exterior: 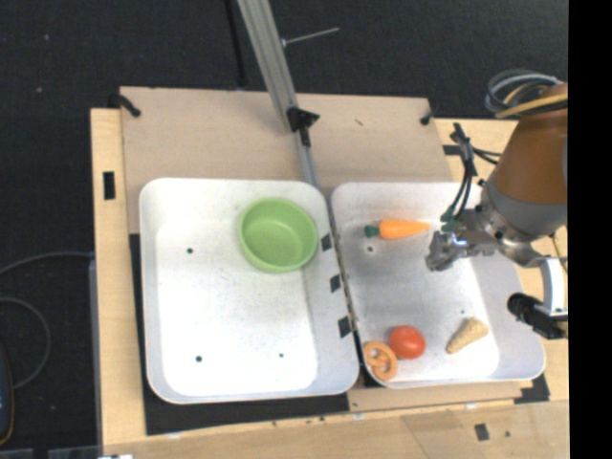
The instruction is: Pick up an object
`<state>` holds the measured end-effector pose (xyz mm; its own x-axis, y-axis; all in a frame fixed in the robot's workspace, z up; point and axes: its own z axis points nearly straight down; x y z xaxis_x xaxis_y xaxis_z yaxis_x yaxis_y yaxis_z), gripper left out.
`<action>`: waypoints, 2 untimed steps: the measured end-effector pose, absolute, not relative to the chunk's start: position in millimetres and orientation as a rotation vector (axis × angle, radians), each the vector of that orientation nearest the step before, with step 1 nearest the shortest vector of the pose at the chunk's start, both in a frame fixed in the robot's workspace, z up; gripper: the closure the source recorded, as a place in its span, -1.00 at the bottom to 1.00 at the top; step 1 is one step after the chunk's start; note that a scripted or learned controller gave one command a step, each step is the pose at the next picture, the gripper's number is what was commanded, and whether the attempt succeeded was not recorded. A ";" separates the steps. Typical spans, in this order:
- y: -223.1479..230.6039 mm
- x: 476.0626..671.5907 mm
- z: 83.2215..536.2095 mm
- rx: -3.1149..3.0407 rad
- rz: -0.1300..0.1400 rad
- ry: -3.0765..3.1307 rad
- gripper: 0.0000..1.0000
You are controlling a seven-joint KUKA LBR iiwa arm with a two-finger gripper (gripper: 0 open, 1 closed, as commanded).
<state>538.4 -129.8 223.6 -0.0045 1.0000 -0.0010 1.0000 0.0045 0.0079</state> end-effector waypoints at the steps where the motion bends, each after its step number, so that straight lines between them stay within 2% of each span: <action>1: -130.3 540.1 247.6 2.213 0.005 2.224 1.00; 2: -67.8 548.2 247.4 2.211 0.005 2.231 1.00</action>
<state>548.2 -67.8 247.4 -0.0091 1.0000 0.0014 1.0000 0.0091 0.0027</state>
